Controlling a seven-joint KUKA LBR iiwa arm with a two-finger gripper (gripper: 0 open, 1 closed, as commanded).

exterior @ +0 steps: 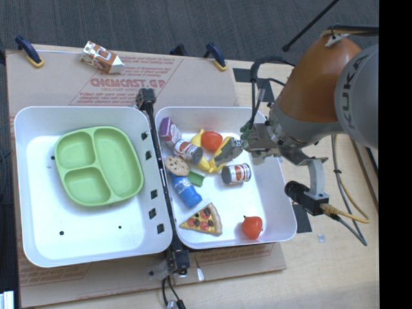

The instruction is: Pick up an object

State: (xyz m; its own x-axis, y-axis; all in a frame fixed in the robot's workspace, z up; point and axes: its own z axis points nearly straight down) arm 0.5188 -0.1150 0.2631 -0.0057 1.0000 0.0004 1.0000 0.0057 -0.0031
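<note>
Fingertips of the gripper point(233, 148) blurred against yellow toys point(207, 163) beneath, arm point(335, 89) cut off behind it

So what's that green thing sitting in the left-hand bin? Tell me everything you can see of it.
It is a light green divided plate, plastic by its look, with rounded corners and three compartments: a small one at the upper left, a long one down the right side, and one at the lower left. Nothing lies in any of them. It lies flat, right side up, turned a little askew, on the floor of the left bin, toward the upper left, touching no other object.
</note>
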